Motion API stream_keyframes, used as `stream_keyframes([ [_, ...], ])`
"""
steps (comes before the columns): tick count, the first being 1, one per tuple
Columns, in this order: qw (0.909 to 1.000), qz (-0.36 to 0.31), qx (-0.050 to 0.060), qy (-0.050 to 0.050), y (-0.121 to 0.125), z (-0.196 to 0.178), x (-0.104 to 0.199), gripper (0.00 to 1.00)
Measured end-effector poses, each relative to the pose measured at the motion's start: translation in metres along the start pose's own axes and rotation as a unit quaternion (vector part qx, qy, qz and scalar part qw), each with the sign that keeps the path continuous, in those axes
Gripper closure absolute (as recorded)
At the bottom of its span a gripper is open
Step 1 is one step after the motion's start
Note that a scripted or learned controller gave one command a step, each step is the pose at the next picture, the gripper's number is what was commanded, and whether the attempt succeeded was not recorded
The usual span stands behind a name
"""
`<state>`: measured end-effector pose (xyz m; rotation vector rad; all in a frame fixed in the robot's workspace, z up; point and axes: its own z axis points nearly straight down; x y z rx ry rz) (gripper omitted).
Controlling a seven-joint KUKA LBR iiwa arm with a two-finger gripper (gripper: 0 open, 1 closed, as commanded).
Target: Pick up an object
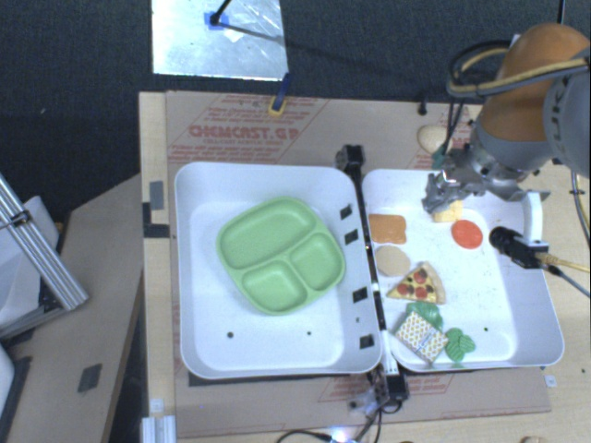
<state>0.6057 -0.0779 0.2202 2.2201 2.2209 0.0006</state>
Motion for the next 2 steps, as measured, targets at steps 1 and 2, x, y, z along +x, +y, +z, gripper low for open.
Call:
stream_keyframes([
  [1, 1.0000, -0.002, -0.001, 0.000, 0.006, -0.015, 0.006, 1.00],
  [2, 1.0000, -0.002, 0.000, 0.000, 0.010, 0.006, 0.007, 1.00],
])
